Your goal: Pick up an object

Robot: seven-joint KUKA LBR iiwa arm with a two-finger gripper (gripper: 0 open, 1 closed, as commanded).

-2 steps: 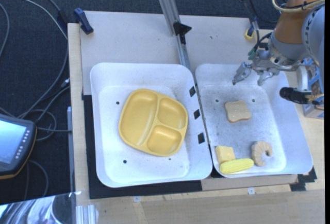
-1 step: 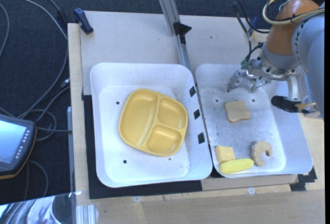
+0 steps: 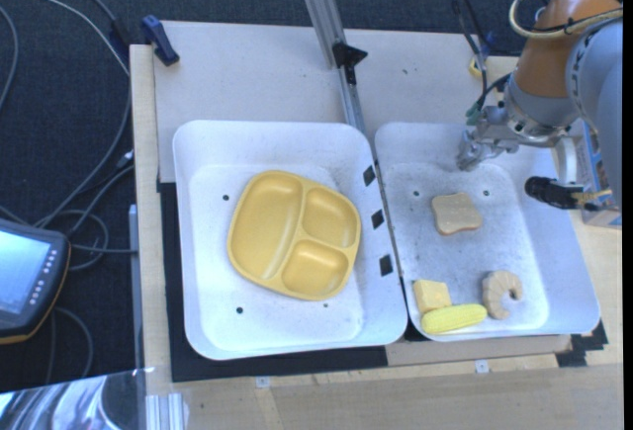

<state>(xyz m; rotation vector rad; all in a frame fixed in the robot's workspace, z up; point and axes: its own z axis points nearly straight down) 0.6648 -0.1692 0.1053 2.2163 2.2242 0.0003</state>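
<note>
- No brand, label or readable writing anywhere on the bench, the bins or the food pieces.
- Grey arm in from 3 o'clock, orange band above the wrist, bent down toward the far edge of the right bin.
- Gripper low over the right bin's 12 o'clock part, just beside its far rim.
- Too small and blurred to tell how the gripper stands or whether anything is held.
- Toast slice flat on the bin floor, near the gripper at its 6 o'clock, apart from it.
- Cheese block at the bin's 7 o'clock corner, touching the corn cob just below it.
- Pretzel-like pastry just beside the corn cob at its 2 o'clock.
- Yellow divided plate alone in the middle of the left bin, well apart from the gripper.
</note>
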